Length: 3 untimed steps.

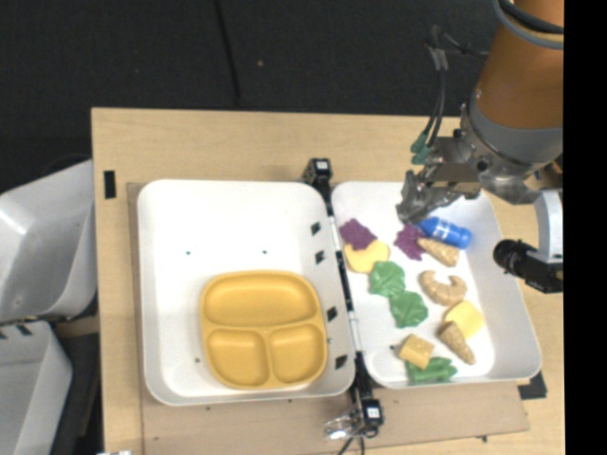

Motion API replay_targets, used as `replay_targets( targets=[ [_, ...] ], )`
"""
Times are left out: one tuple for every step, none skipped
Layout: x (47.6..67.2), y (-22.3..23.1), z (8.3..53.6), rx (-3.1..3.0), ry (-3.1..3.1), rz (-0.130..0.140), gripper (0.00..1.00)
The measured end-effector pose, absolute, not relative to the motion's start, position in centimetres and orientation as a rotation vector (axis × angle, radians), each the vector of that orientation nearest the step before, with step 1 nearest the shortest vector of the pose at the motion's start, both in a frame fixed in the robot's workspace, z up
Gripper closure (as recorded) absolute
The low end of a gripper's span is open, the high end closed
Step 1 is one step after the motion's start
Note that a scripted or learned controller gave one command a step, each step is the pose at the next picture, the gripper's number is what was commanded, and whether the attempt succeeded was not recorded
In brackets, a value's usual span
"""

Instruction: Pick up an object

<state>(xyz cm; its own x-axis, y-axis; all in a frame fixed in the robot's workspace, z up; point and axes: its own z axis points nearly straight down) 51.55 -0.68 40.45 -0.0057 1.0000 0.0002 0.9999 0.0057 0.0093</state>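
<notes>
The gripper (418, 207) hangs low in the right bin (507, 344). I cannot tell how it is set. Just beside it lies one blue can (445, 231) on its side, long way left to right. Around it are two purple pieces (357, 232), three green ones (387, 279), and some yellow and tan ones, hard to count. One yellow tray (263, 328) sits in the left bin (166, 254).

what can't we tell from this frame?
- Claw finger state: dark and too small in the camera view.
- Purple piece under the claw: partly covered, contact unclear.
- Arm: cut off by the top edge.
- Small toys in the right bin: too blurred to identify.
</notes>
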Motion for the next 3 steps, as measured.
replay_targets(
  targets=[
    [56.2, -2.9, 25.8, 2.227, 2.223, -0.013, 1.0],
    [49.1, -3.8, 35.5, 2.218, 2.218, 0.008, 1.0],
    [57.7, -5.6, 29.1, 2.222, 2.22, -0.006, 1.0]
  ],
)
